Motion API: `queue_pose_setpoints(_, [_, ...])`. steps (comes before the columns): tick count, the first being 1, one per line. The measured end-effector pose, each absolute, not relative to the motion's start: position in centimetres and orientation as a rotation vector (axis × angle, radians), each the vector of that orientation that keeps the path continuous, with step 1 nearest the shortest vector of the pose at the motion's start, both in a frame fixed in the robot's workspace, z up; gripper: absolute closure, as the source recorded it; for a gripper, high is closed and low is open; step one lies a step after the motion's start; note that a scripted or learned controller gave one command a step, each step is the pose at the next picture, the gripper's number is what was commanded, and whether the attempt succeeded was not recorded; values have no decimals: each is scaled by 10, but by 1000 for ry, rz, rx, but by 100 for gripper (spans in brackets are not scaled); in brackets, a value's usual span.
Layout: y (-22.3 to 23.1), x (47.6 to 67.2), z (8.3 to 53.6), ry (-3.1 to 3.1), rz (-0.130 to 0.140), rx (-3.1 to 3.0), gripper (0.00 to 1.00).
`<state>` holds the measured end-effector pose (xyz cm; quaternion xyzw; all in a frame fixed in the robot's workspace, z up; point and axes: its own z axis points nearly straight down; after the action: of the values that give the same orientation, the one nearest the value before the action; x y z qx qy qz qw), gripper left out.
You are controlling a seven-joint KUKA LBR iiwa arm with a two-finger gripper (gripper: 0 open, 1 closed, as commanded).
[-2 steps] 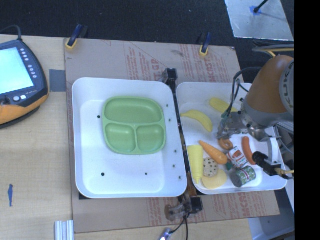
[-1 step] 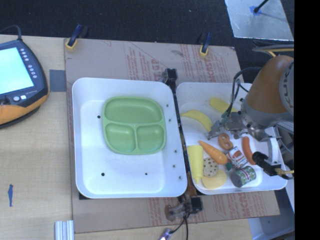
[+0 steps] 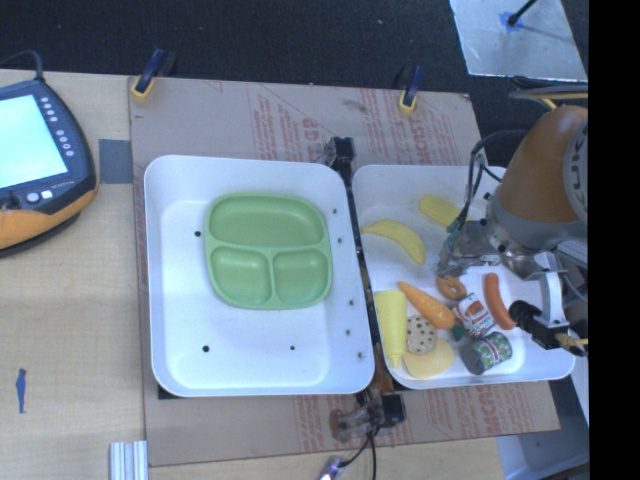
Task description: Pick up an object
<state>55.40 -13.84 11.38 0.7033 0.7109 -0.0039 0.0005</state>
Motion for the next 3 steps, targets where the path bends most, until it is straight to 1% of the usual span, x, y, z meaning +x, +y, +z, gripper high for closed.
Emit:
queue_pose_setpoints(1, [-138, 554, 114, 2232, -12, 2209, 0])
queue_pose_setpoints(2, [-139, 554, 124, 2233, -15, 2205, 100])
queue_pose_setpoints(3, [-139, 554, 124, 2234, -15, 2204, 0])
